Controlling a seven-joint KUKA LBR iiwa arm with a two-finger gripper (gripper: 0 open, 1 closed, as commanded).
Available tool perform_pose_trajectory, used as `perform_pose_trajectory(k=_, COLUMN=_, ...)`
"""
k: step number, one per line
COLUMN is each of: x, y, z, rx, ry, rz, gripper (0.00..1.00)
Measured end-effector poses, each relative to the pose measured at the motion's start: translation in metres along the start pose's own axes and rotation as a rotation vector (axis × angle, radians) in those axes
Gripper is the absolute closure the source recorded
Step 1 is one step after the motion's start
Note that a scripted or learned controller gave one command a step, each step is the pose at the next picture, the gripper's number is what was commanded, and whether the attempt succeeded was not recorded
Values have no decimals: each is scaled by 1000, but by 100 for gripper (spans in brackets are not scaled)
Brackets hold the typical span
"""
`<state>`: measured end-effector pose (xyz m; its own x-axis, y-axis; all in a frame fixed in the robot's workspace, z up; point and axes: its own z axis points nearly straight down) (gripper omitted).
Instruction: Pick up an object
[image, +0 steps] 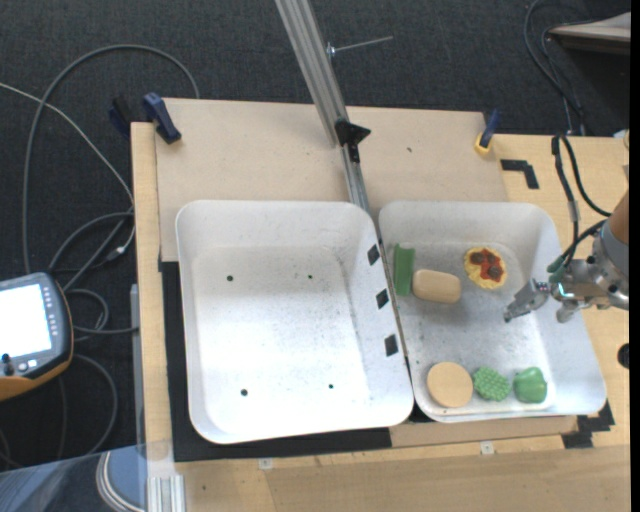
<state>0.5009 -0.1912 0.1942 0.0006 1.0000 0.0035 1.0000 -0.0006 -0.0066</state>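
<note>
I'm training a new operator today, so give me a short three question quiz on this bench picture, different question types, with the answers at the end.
1. True or false: all the loose items lie in the right bin.
2. Multiple choice: what lies against the right bin's left wall? A) a red cup B) a flat green piece C) a blue ball
3. Fill in: along the near edge sit a tan disc, a textured green item and a smooth ____ item.

Key:
1. True. The tan block and the yellow tart with red filling are there too; the pincer hangs over the right side.
2. B
3. green
</note>
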Motion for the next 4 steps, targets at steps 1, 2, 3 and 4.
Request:
perform_pose_trajectory(k=1, x=0, y=1, z=-2, rx=-5, ry=-1, rz=-1, gripper=0)
perform_pose_trajectory(k=2, x=1, y=-8, z=57, rx=2, ry=1, rz=0, gripper=0)
perform_pose_trajectory(k=3, x=2, y=-9, z=105, rx=1, ry=1, rz=-1, gripper=0)
perform_pose_trajectory(k=4, x=2, y=-7, z=91, rx=-8, ry=-2, rz=-1, gripper=100)
